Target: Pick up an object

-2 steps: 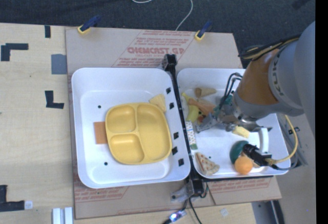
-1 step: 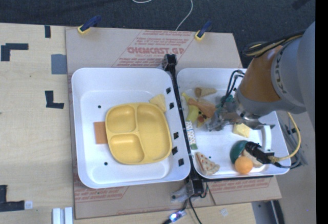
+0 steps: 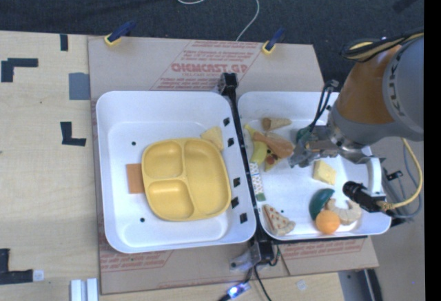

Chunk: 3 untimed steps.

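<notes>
Food pieces lie crowded just left of the claw — its grip state I cannot tell; it could nudge neighbours and catch nothing — clutter's fault

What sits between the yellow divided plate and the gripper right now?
In the camera view, between the yellow plate and the gripper lie the bins' black divider and a cluster of toy foods just past it.
</notes>
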### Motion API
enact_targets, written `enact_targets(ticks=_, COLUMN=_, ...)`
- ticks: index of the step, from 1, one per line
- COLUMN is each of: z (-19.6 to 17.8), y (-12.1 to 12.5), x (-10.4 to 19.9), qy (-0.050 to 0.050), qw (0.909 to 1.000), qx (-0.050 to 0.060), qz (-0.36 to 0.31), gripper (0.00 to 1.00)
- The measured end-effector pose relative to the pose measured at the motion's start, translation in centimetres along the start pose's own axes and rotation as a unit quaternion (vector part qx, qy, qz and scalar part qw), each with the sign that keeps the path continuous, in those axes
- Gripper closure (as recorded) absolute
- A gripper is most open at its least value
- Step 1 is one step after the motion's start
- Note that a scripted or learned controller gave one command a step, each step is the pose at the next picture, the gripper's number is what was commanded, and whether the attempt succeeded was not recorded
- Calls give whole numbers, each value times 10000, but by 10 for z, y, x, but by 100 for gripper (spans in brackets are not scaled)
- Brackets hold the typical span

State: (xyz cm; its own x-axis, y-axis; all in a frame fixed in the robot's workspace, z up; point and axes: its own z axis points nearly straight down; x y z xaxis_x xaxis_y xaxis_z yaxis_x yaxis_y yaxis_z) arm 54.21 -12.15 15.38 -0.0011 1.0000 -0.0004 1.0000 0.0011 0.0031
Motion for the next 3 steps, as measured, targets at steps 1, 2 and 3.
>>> enact_targets(ticks=1, z=-47, y=9, x=4, qy=0, qw=10000, qx=2, qz=-5, gripper=100)
enact_targets(ticks=2, z=-72, y=10, x=5, qy=3, qw=10000, qx=14, qz=-2, gripper=100)
enact_targets(ticks=3, z=-60, y=32, x=55, qy=7, qw=10000, qx=24, qz=-27, gripper=100)
